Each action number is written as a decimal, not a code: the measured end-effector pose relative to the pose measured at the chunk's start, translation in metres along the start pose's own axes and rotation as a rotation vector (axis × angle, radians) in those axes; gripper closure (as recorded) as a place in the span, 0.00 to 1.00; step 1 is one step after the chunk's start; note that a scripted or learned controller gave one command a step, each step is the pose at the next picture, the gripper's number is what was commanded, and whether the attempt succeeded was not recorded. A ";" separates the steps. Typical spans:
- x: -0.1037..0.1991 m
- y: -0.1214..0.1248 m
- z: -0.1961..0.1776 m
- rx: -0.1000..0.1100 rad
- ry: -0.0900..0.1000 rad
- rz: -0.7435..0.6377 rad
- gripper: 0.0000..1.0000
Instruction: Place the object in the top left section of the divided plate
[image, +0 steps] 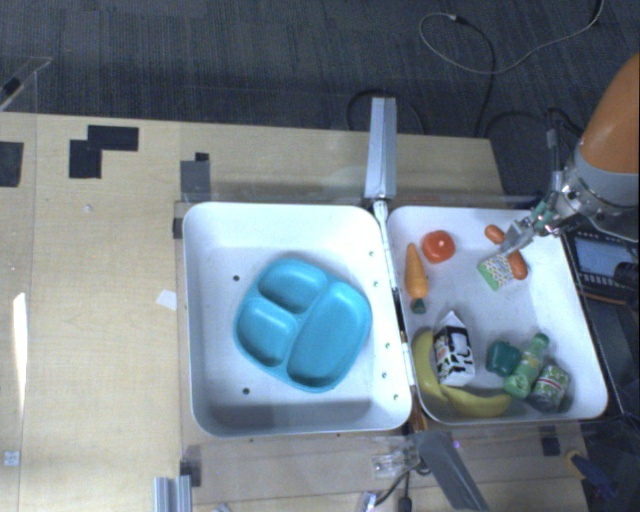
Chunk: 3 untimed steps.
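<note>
Banana sits nearest the lens, curled along the lower edge of the right bin, with a black-and-white carton lying against its inner curve. Lower right corner of that bin: teal block, green bottle, small can, all bunched and touching. Upper part of right bin: carrot along the left wall, red tomato just beside it, small orange piece near the top, and a pale green packet with another orange-red piece at its right edge. Jaws hang at right of frame over the bin's upper right, just above the packet; tips look close to it but can't tell if they're open, closed, or gripping anything. Arm's orange band fills upper right of frame. Left bin holds the blue divided plate, rotated, two small sections toward the left and one big one right; all three sections bare. Table is light wood, black patches at upper left of frame.
</note>
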<state>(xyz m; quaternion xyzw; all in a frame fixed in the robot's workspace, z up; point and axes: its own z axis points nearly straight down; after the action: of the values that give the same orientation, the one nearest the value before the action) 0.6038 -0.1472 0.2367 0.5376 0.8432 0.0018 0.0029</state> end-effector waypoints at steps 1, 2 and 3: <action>-0.036 -0.003 -0.044 0.001 -0.002 0.224 1.00; 0.056 0.025 -0.015 0.002 0.001 0.026 1.00; 0.065 0.011 -0.011 0.002 0.001 -0.021 1.00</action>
<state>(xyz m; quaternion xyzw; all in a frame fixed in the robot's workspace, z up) 0.5861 -0.0841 0.2472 0.5286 0.8489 0.0011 0.0017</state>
